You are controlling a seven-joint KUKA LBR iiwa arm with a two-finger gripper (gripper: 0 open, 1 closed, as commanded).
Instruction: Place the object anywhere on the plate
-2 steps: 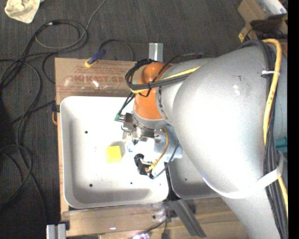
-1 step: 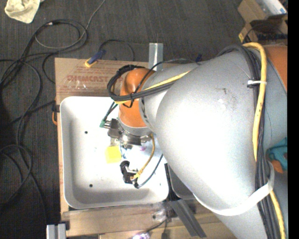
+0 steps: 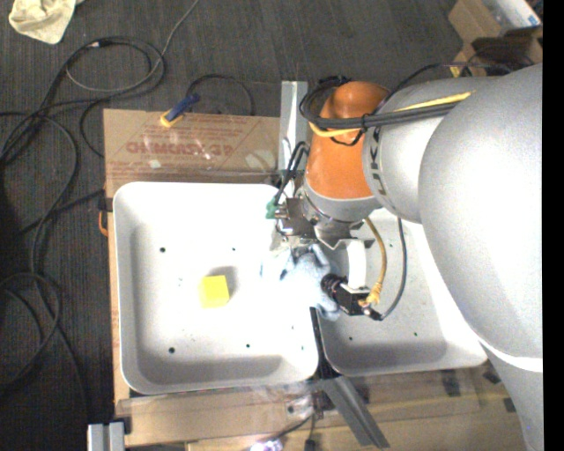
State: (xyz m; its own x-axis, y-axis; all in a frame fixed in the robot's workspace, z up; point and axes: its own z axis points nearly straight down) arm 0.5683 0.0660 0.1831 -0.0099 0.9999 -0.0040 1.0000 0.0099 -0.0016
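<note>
The jaws are seen at the right edge of the left bin, close to the seam where the two bins meet. That spot is smeared by blur, so whether the jaws are open or closed cannot be told, and nothing can be made out between them. Just above them a small green part is fixed to the wrist, and a thin yellow cable is looped down beside a black fitting over the right bin. The orange band is seen above the wrist, and the grey arm is spread across the right side of the view, covering much of the right bin.

The yellow block is lying on the floor of the left bin, near its middle, well apart from the jaws and to their left. It is touched by nothing.

Behind the left bin, a sheet of cardboard is laid flat, with a small blue and yellow item at its far edge. Black cables are strewn over the dark floor to the left, and a pale cloth is lying in the far left corner.
</note>
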